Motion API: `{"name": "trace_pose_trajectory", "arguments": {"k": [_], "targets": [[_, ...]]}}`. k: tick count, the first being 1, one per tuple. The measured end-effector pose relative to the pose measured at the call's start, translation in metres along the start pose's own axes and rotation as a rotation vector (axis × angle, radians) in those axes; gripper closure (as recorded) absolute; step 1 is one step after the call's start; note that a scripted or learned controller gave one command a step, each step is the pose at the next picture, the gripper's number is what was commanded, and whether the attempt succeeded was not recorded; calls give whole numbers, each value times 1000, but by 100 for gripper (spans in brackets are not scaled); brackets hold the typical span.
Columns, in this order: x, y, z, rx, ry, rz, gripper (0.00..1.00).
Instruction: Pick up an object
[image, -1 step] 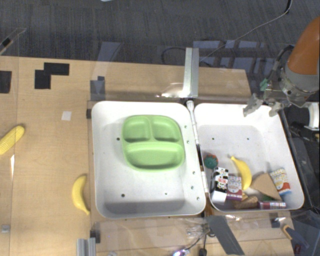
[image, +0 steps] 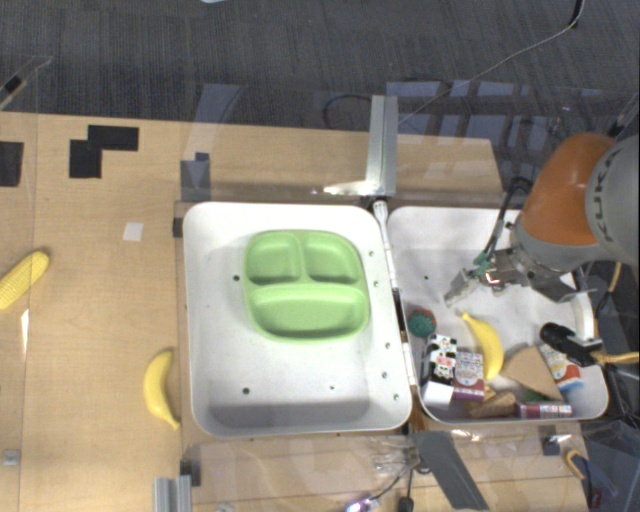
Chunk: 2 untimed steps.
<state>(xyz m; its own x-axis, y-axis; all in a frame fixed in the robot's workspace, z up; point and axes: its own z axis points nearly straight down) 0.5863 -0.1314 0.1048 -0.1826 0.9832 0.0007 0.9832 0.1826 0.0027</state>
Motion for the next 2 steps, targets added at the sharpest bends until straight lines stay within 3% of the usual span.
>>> {"name": "trace_pose_trajectory", "arguments": {"k": [1,2], "targets": [[-18,-41,15,-13,-5,-81,0],[-17,-37,4,-18,-4,-82,100]]}}
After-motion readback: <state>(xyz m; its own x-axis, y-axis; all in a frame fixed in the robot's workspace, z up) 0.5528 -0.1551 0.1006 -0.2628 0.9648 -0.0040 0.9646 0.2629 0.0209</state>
